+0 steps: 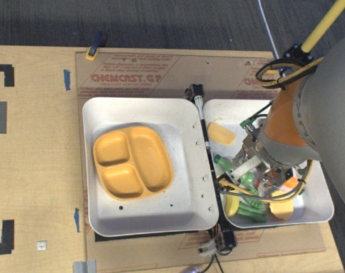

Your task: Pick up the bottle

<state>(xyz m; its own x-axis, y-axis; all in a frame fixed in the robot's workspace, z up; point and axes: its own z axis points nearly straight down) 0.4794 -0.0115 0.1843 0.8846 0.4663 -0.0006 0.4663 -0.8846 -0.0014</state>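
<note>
The left bin [104, 209] holds a yellow divided plate [132, 162]. In the crowded right bin [320, 206], the gripper [258, 172] hangs over the green bottle [241, 175]; its grip is hidden.

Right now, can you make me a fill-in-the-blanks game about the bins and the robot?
1. The orange tray has ___ compartments.
2. That tray lies in the ___ bin.
3. The gripper is down in the ___ bin, over a pile of small things.
4. The arm's band above the wrist is ___.

Missing words: three; left; right; orange.
</note>
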